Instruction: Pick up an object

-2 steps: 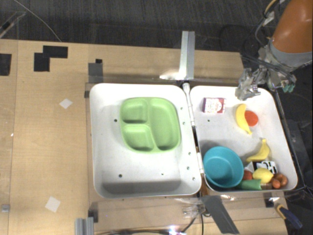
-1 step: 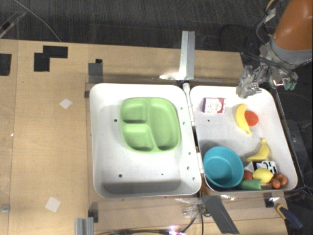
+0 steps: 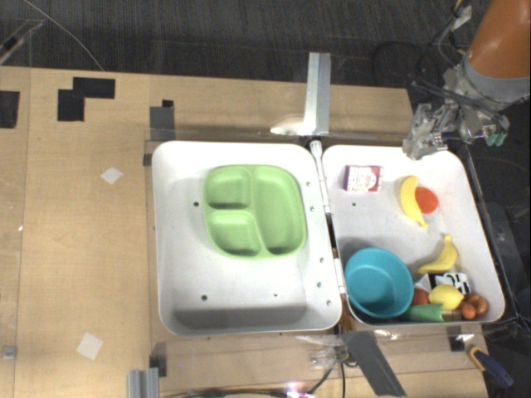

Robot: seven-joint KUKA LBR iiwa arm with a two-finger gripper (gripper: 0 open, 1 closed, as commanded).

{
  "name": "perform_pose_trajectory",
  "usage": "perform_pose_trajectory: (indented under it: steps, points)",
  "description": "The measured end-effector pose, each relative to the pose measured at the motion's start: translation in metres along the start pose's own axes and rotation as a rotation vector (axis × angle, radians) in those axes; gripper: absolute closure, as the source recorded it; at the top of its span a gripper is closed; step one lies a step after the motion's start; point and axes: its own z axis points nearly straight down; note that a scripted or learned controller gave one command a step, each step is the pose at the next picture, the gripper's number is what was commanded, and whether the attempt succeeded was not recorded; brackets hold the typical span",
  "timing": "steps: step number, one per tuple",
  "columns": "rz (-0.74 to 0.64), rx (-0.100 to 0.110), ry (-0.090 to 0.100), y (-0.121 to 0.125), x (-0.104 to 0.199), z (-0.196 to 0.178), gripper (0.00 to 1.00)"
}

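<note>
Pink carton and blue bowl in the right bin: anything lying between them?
No. In the camera view, only bare white bin floor separates the pink carton from the blue bowl nearer the camera.

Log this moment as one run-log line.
arm: above right bin's far rim | gripper: nothing seen held | left bin: green tray | right bin: blue bowl, toy food | pick: not yet done

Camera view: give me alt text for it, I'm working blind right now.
The gripper hovers over the back edge of the right bin, holding nothing visible. That bin contains a blue bowl, a small pink carton, two bananas and small toy foods in its near corner. The left bin holds a green divided tray.
</note>
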Motion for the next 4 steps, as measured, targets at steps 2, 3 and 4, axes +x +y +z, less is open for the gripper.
perform_pose_trajectory:
  steps: [2, 3, 4]
  points:
    - [0.138, -0.011, 0.042, 0.012, 0.011, 0.15, 0.0]
    - [0.341, -0.004, 0.031, 0.0, 0.05, 0.155, 0.0]
    - [0.386, -0.003, 0.028, -0.008, 0.03, 0.156, 0.0]
